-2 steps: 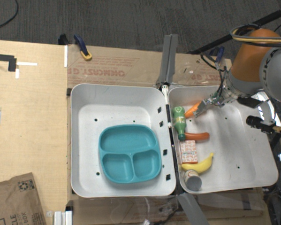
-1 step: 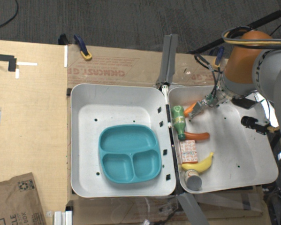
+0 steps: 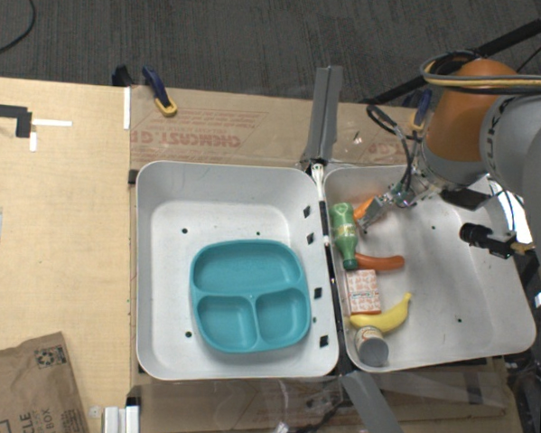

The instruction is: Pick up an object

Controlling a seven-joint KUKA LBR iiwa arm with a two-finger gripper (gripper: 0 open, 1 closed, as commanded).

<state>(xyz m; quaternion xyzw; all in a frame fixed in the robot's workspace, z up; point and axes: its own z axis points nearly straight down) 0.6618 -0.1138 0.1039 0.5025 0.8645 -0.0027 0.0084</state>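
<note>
Right bin (image 3: 482, 331): objects crowd its left wall in a column — green bottle (image 3: 344, 231), orange piece (image 3: 365, 207) beside the bottle's top, red-orange sausage (image 3: 379, 261), pink-white box (image 3: 362, 291), banana (image 3: 387, 315), grey-capped jar (image 3: 370, 347). Most touch or nearly touch; tight gaps between them. The divider wall (image 3: 323, 250) blocks approach from the left.

Middle and right floor of this bin bare, open from above. Arm (image 3: 492, 123) and claw (image 3: 393, 201) overhang the far corner.

Left bin (image 3: 159, 278): teal divided plate (image 3: 250, 294) takes the centre; bare white margin all round it.
</note>
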